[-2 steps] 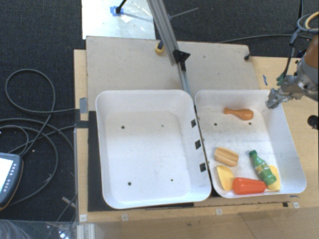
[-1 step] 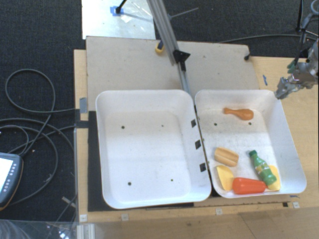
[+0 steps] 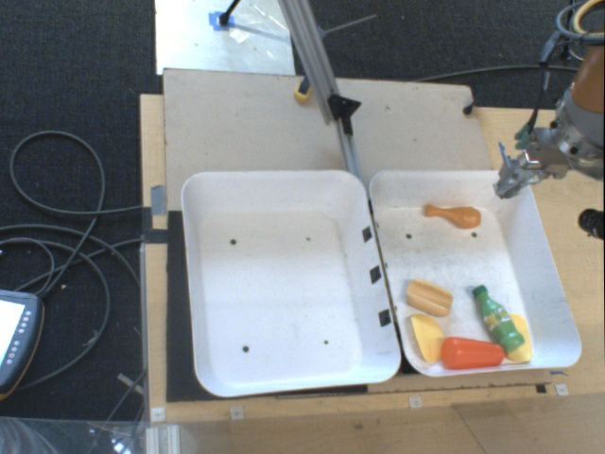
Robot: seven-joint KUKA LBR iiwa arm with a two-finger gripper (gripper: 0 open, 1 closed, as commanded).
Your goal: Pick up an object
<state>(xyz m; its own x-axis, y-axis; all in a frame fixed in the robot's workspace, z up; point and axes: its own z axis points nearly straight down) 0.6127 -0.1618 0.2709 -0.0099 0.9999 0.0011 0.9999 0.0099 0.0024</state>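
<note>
The right bin (image 3: 544, 253) holds several toy foods. A brown drumstick (image 3: 455, 216) lies near its far side. A tan bread roll (image 3: 430, 298) sits in the middle, with a yellow wedge (image 3: 426, 336) and a red-orange pepper (image 3: 471, 352) by the near rim. A green bottle (image 3: 498, 322) lies at the near right on another yellow piece (image 3: 521, 339). My gripper (image 3: 511, 180) hangs above the bin's far right corner, apart from every object, with nothing visible between its fingers.
The left bin (image 3: 203, 253) stands beside the right one, divided from it by a rim with black clips (image 3: 375, 273). A slanted metal pole (image 3: 312, 45) crosses the board behind the bins. Cables and a tablet (image 3: 14, 334) lie on the floor at left.
</note>
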